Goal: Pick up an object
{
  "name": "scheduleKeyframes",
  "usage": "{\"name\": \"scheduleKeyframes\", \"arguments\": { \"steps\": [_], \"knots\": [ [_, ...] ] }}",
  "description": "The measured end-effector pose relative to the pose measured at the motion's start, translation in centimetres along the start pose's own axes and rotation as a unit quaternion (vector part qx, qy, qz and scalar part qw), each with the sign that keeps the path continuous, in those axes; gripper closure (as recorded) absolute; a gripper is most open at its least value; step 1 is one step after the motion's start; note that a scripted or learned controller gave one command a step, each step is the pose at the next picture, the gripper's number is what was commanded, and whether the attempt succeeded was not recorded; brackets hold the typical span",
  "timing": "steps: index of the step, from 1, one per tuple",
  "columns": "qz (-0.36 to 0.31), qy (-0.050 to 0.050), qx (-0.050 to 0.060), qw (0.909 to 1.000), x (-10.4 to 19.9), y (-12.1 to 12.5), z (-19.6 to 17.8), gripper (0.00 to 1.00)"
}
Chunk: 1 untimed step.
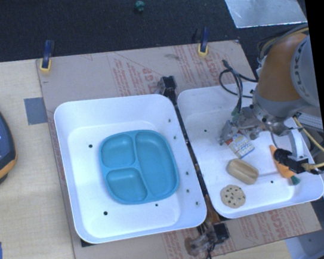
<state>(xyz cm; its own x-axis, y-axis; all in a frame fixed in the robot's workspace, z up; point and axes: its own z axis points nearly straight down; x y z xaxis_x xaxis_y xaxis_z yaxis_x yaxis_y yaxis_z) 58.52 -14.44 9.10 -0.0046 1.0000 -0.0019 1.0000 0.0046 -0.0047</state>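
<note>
Your likeliest target, the small red-and-white packet (241,146) at centre right of the frame, lies under the gripper (235,133) (grip state: cannot tell) in the right bin (206,104), where a flat, thin packet could slip free.

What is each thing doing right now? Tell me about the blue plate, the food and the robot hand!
blue divided plate: lying flat in the left bin, nothing on it
cookie: lying flat in the right bin
bread roll: lying beside the cookie
small packet: under the gripper
gripper: low over the packet
</note>
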Motion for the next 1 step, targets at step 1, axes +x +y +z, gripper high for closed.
{"name": "scheduleKeyframes", "arguments": {
  "steps": [1],
  "knots": [
    [0.000,-0.001,0.000,1.0000,-0.09,0.01,-1.04,1.00]
  ]
}}
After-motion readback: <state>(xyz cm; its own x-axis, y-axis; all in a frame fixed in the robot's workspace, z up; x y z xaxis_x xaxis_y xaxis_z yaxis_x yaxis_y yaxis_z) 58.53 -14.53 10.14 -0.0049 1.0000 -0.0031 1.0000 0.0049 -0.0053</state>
